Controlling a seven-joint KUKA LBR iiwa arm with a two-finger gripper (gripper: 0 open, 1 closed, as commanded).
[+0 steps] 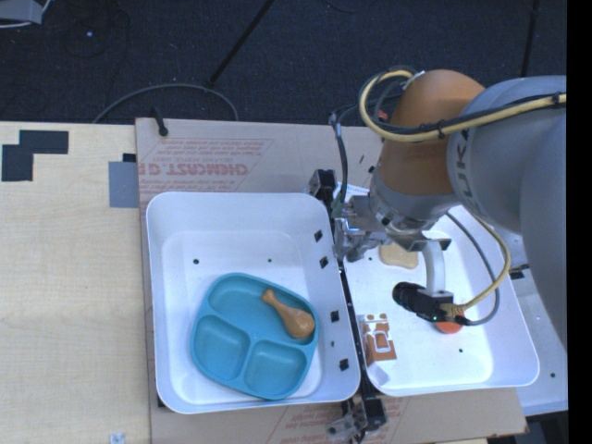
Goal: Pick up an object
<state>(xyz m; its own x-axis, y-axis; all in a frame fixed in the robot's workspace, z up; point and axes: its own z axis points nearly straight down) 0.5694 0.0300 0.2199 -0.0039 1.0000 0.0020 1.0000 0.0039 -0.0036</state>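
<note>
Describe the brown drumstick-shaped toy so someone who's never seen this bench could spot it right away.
Start at the left shallow white bin, which holds a blue plastic divided tray. The brown drumstick-shaped toy lies in the tray's large upper compartment, near its right rim. It is the one thing in that tray, tan against blue, thin at one end and bulbous at the other.

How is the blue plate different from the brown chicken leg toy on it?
The blue plate is wide, flat and split into compartments; the chicken leg is small, thin and knobby. The plate is bright blue; the leg is tan-brown. The plate rests on the left bin; the leg lies on the plate's top compartment. Both sit in that bin.
</note>
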